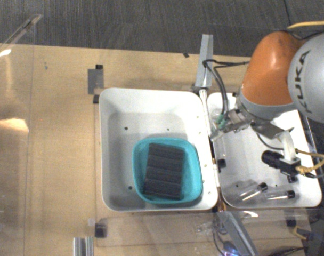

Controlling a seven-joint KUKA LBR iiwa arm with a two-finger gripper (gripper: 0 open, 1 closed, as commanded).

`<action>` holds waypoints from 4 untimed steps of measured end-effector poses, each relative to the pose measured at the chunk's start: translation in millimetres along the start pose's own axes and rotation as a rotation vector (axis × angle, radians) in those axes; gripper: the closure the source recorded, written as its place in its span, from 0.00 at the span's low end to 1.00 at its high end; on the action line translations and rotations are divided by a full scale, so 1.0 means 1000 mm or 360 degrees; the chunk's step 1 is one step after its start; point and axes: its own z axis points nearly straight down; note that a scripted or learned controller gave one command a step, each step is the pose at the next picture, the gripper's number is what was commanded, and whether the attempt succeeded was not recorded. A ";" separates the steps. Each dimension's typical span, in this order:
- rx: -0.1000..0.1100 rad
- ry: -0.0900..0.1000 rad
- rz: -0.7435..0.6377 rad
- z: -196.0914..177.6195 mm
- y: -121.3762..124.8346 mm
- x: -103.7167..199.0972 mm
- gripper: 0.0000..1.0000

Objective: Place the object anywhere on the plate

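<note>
From the overhead camera we see a dark ribbed block (164,170) lying on the teal plate (193,163) in the left bin (115,122). The arm (279,76) hangs over the right bin (242,159). Its gripper (221,120) sits near the divider; we cannot tell its state.

A dark ribbed block (164,170) lies flat on a teal plate (193,167) toward the near side of the left white bin (116,143), on the wooden worktop (45,159). The grey arm with its orange band (268,71) hangs over the right bin (239,161), where two small clear tubes (260,192) lie near the front wall.
</note>
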 end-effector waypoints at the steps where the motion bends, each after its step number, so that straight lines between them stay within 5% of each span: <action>1: -0.0002 -0.0001 -0.0112 -0.067 -0.054 0.001 1.00; 2: 0.0004 0.0005 -0.0553 0.022 0.012 0.047 1.00; 3: 0.0002 0.0004 -0.0679 0.042 0.053 0.056 1.00; 4: -0.0001 0.0004 -0.0772 0.018 0.078 0.080 1.00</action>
